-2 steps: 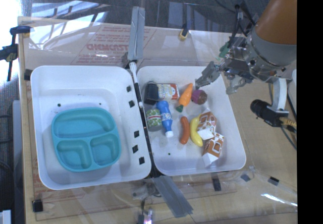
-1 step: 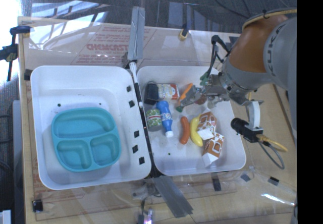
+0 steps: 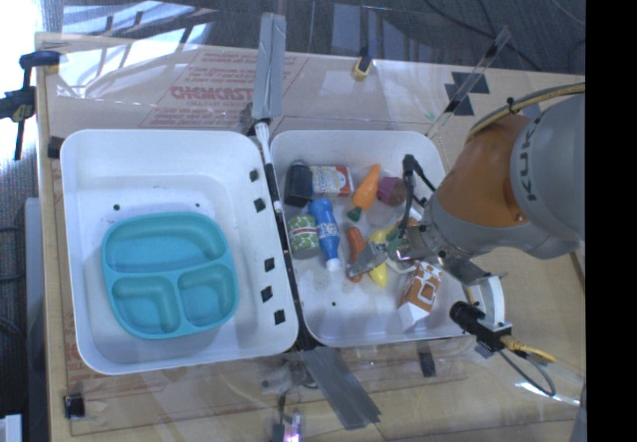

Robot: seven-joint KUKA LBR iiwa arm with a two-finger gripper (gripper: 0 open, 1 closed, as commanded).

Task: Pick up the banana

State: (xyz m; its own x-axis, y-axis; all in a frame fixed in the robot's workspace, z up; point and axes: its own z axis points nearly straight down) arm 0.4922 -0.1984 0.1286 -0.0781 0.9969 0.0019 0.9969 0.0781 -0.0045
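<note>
You see two white bins (image 3: 90, 171), one turquoise tray (image 3: 169, 273), one blue bottle (image 3: 324, 226), and one carrot (image 3: 367, 187).

Bench (image 3: 149, 102) – two white bins (image 3: 159, 171) side by side, touching

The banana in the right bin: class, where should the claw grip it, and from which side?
Grip the banana across its narrow middle, coming straight down from above. Little of its yellow shows, wedged between the carrot and the small carton, so side approaches look blocked. The claw hovers right there.
</note>
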